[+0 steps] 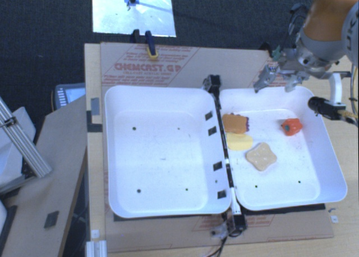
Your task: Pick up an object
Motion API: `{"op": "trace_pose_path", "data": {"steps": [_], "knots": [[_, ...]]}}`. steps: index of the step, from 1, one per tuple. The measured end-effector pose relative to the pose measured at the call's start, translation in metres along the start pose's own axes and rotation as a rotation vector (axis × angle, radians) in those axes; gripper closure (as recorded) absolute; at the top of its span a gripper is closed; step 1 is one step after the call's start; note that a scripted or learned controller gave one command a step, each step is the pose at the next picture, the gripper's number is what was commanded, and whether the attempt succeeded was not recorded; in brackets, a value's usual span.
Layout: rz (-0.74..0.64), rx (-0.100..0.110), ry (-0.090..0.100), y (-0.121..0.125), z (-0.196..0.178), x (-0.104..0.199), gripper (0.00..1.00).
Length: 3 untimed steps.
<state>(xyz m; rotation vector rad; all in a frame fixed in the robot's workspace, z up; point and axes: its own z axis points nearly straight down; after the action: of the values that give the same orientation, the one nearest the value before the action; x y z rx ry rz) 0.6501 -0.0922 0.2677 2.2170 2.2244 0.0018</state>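
A wooden bench (pixel 168 59) seen from above at a slant carries two shallow white bins side by side. The left bin (pixel 162 149) shows only its bare white floor; the right bin (pixel 314 177) holds four small objects. The grey and orange robot arm (pixel 331 14) reaches in from the right and hangs above the far edge of the right bin. Its gripper (pixel 279 81) sits high over that rim with its two fingers spread apart and nothing between them. Inside the right bin, a tan bread-shaped piece (pixel 261 156) lies near the middle, a pale yellow piece (pixel 239 142) lies just beside it toward the divider, and an orange-brown piece (pixel 235 123) touches the yellow one at the far side. A small red-orange piece (pixel 291 127) lies apart near the right wall. This looks like the approach step, before any grasp. The next move would likely call for choosing one object, perhaps the isolated red-orange one, centring over it and descending with the fingers wide.
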Motion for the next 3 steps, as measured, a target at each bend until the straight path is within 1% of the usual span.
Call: {"op": "trace_pose_path", "data": {"steps": [1,2,3], "knots": [[-0.009,-0.006,0.004,-0.064,-0.077,0.078,0.0],[-0.004,-0.004,0.0,-0.062,-0.083,0.073,1.0],[-0.011,0.004,0.004,-0.098,-0.06,0.173,1.0]]}}
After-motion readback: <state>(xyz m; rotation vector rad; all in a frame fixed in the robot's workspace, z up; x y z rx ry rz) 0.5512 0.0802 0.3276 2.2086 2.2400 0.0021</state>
